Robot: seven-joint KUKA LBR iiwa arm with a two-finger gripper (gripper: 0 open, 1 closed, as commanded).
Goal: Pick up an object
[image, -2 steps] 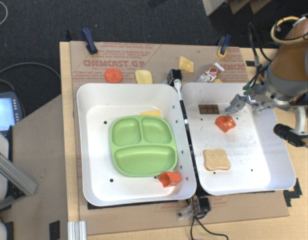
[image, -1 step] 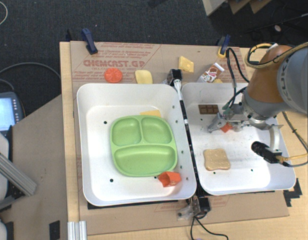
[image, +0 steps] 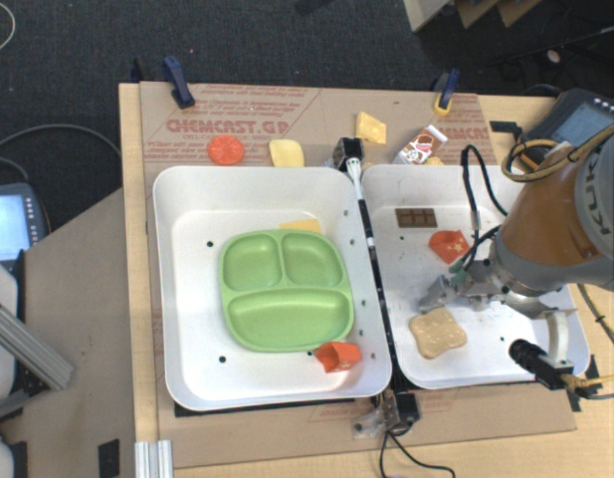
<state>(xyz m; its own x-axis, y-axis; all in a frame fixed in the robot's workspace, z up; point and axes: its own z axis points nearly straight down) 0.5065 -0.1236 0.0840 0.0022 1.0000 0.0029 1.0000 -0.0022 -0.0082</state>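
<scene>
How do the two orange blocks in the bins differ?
The orange block in the right bin lies on the bin floor near the chocolate bar; the orange block in the left bin sits against the green divided plate at its near corner. Both look alike in colour and size.

Two white bins, smooth moulded plastic with a soft sheen. Green divided plate, glossy plastic. Bench top, matt brown cardboard printed in red. Toast slice, rough, matt, crumb-like surface. Chocolate bar, dull brown, ridged into squares. Arm, smooth orange band with a satin finish above grey casing. Blue clamps, plastic-looking.
</scene>
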